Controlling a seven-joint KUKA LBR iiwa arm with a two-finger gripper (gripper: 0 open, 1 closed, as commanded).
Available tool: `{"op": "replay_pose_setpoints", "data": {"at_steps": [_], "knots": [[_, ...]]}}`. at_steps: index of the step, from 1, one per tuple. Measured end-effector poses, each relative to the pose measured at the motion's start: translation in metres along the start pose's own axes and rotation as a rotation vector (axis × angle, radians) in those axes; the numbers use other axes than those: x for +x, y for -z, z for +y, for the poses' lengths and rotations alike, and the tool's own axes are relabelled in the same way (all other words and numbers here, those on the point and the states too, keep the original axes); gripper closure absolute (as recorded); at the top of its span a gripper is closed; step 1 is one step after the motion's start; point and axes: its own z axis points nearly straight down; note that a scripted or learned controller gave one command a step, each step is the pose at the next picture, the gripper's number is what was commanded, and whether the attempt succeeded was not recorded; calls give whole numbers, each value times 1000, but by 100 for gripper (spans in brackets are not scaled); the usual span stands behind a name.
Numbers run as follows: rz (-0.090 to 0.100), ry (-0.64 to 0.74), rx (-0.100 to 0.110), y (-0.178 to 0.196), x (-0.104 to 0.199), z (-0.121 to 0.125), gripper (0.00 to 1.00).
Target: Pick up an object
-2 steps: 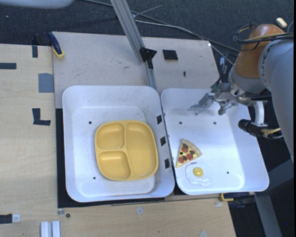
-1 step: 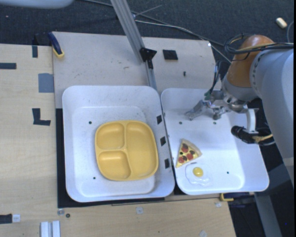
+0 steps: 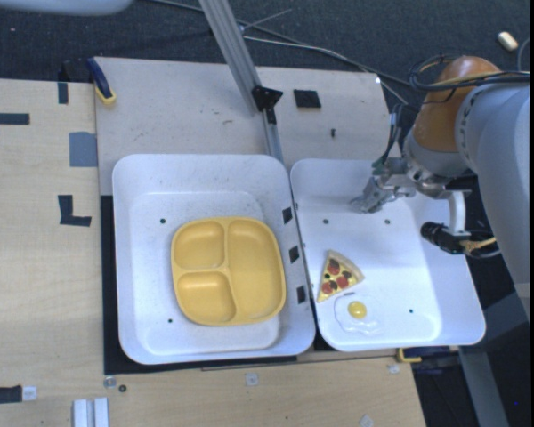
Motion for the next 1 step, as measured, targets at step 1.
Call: {"op": "replay_pose_setpoints", "data": {"at_steps": [1], "knots": [[5, -2, 2, 61, 4, -4, 100]]}}
